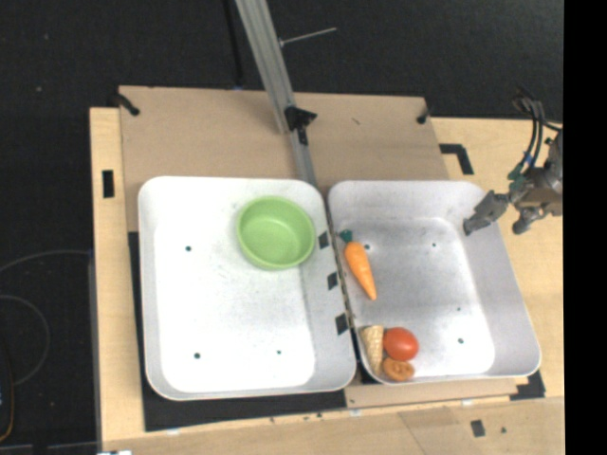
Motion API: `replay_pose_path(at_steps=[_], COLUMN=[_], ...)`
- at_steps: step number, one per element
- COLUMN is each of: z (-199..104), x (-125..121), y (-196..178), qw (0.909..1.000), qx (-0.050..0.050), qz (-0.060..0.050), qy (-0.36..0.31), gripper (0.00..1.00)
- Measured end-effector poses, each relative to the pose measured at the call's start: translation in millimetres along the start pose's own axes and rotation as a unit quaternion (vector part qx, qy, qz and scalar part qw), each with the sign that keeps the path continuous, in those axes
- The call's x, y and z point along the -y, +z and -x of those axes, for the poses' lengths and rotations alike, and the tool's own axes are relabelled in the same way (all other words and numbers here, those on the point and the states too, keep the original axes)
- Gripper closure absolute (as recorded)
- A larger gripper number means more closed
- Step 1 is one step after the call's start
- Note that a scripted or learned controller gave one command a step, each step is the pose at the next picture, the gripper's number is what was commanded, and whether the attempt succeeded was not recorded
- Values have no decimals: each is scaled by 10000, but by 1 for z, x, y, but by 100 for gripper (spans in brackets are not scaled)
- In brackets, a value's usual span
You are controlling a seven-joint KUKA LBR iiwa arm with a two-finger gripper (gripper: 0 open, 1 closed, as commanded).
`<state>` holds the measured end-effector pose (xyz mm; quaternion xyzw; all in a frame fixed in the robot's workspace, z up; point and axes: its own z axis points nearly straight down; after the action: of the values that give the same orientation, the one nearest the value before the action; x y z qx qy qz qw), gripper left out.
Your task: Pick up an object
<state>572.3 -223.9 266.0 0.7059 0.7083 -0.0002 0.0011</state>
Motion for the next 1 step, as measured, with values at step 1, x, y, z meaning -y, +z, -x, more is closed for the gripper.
replay_pose_path(at_steps=[1], z=[0], x=[0], y=[0], qw=[10000], qx=[1], qz=[0], qy=[-2], gripper=[0])
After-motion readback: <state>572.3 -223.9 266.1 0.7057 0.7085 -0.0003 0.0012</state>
